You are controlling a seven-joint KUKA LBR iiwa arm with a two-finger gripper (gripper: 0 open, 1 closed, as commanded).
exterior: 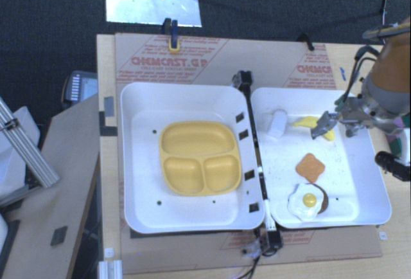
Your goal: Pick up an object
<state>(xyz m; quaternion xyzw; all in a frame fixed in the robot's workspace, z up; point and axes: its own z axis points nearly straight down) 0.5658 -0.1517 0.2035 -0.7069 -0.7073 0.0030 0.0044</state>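
My gripper (336,128) hangs over the upper right of the right bin (369,207), its two fingers spread apart and open. A yellow banana-shaped piece (307,122) lies on the bin floor just left of it, and its right end passes under the left finger (320,127). Nothing is held between the fingers. A white cylinder (277,123) lies further left. An orange square piece (311,167) sits below the gripper. A fried egg (306,202) on a brown disc rests near the bin's front.
The left bin (138,207) holds a yellow divided plate (199,157). A black divider (252,149) with clips runs between the two bins. The arm's grey body and orange band (393,69) stand over the right bin's far right corner.
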